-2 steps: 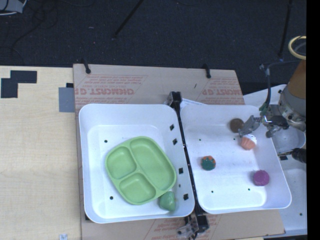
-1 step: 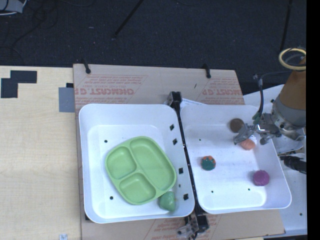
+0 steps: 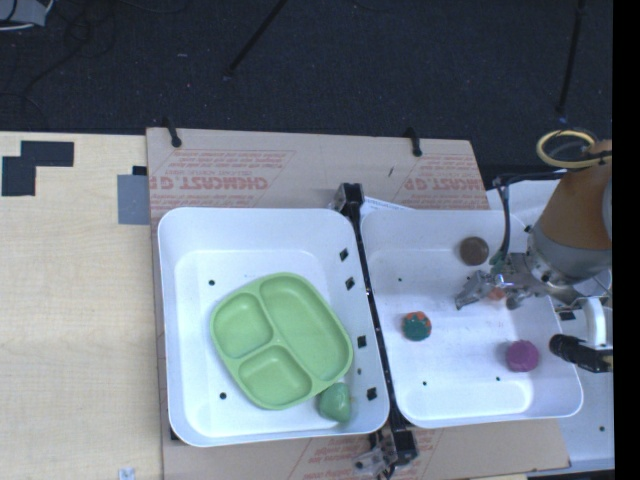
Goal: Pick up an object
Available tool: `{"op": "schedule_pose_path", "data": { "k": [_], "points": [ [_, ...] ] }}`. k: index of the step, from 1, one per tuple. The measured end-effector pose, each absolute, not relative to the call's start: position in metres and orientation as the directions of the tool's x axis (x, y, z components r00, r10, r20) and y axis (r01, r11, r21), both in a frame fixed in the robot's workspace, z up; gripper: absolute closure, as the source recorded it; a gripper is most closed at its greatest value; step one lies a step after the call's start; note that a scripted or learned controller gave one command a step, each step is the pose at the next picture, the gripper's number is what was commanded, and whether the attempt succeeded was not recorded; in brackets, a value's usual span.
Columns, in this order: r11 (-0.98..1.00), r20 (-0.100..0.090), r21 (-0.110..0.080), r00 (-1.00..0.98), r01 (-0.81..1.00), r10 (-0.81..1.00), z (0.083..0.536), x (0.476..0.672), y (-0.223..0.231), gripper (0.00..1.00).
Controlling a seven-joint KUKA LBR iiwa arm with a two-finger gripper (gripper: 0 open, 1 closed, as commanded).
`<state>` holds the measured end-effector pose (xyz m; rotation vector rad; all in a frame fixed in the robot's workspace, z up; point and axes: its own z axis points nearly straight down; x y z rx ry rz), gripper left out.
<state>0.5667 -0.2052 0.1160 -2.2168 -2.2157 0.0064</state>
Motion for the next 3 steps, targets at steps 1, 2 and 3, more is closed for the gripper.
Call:
{"op": "schedule_pose_path", "data": {
  "k": [1, 2, 3],
  "points": [
    [-0.001, 0.002, -0.004, 0.001, 1.0, 1.0, 0.086, 0.567, -0.204, 0.0],
    [-0.003, 0.001, -0.002, 0.003, 1.0, 1.0, 0.098, 0.567, -0.205, 1.0],
    [0.001, -0.001, 0.004, -0.001, 1.0, 1.0, 0.162, 0.57, -0.207, 1.0]
  ]
}}
